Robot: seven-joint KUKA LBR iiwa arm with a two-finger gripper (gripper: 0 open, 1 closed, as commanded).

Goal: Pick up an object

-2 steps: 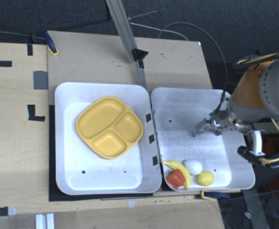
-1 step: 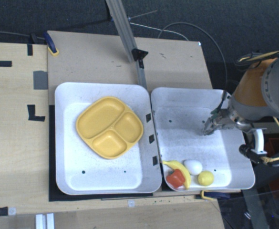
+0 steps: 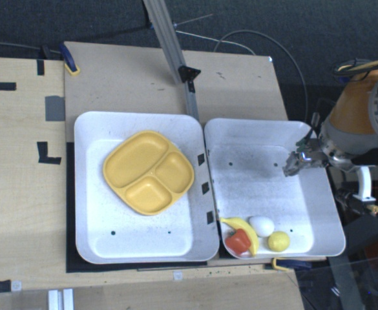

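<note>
At the near edge of the wooden worktop sit two shallow white bins, side by side and touching along their inner walls. In the right bin, four small things are bunched in the near corner closest to the left bin: a red piece of toy food lies right at the near rim, a yellow banana curves over and beside it, touching it, a white egg-shaped thing rests just beside the banana, and a small round yellow fruit lies just beside the white one, closer to the near rim.

The left bin holds a yellow divided plate with three compartments. It lies flat, turned at an angle, in the middle and farther part of that bin.

Farther back, over the far right part of the right bin, hangs the gripper, reaching in from the right, well apart from the bunched things. Its dark fingers point toward the bin floor; I cannot tell whether they are open or closed, and nothing can be seen between them. Behind it rises the grey arm with its orange band.

At the far side, a grey metal bar slants across the worktop toward the seam between the bins, and thin cables loop over the dark floor beyond.
</note>
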